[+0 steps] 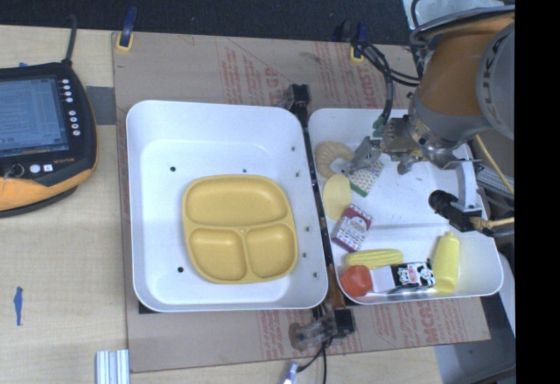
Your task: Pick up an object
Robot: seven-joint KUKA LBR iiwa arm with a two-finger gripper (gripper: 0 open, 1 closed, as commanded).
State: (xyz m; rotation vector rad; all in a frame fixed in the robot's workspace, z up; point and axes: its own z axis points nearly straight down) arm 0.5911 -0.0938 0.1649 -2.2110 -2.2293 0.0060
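Reaching in from the right, the grey arm (464, 67) with its orange band hangs over the right bin (490, 282), and its claw (372, 162) sits low above the bin's upper left part, beside a round beige item (331, 155) near the rim. Whether the claw is wide or narrow cannot be told from this slanted view, and nothing is clearly seen between its tips; a small pale speckled piece (366, 178) lies right under it, touching or nearly so. Below that, a pale yellow object (336, 195) rests against the bin's left wall, with a small dark red packet (352, 227) just beneath it. Along the bin's lower edge lie a yellow corn cob (374, 258), a red tomato-like ball (355, 281), a small black and white carton (411, 275) and a yellow bottle (445, 260), close together. A black part (448, 207) of the arm's fittings juts over the right side of that bin. The left bin (153, 198) holds a yellow divided tray (238, 226), lying flat near its middle. On the table (52, 286), well to the left, lies a control pendant (42, 133) with a lit screen and an orange underside.
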